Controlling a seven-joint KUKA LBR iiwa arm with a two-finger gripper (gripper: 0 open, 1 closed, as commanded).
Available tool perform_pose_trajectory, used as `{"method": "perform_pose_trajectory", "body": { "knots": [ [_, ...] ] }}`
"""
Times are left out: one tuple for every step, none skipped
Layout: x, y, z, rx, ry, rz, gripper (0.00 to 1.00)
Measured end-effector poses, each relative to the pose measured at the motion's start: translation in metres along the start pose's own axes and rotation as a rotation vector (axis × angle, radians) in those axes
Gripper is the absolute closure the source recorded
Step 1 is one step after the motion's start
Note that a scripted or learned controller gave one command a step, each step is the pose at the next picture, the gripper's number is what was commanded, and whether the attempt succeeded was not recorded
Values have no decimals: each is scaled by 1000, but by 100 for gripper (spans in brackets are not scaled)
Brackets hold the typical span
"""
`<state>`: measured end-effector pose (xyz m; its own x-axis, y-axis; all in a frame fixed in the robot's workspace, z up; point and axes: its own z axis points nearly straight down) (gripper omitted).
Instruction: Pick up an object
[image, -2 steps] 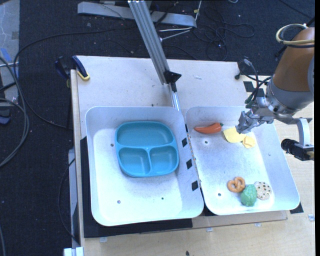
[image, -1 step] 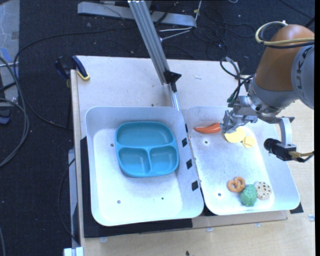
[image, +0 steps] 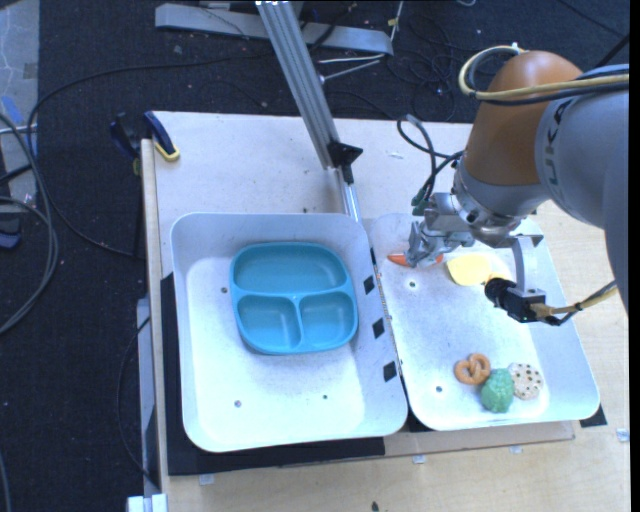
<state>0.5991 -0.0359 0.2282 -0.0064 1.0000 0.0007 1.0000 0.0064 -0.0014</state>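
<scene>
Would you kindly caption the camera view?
End effector over small orange piece in right white bin; blue divided tray left.

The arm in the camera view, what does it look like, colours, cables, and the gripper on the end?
The arm has a grey rounded shell with a broad orange band above the wrist. A pale yellow cable loops around the orange part, and thin black cables hang beside the wrist. The gripper is a small metal-grey assembly.
</scene>
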Motion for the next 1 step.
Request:
{"method": "perform_pose_trajectory", "body": {
  "knots": [
    [48,-1,-5,-2,0,1,100]
  ]
}}
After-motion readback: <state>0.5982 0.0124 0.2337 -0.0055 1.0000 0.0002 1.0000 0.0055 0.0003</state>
